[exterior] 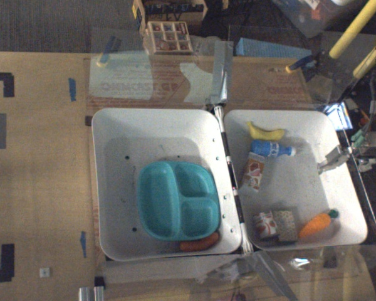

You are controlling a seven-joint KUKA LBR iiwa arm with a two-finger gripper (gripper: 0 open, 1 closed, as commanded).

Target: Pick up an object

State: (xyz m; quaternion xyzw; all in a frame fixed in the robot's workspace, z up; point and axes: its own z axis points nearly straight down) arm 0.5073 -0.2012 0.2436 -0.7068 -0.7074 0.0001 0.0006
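Wooden tabletop point(37, 187) carries two bins; the pincer point(332, 162) hangs at the right white plastic bin's point(348, 234) edge, perhaps awaiting a target; its opening I cannot tell.

Glossy plastic teal tray point(175, 199), matt white bins point(113, 143)

Two white bins point(113, 137) on a wooden bench point(37, 168)
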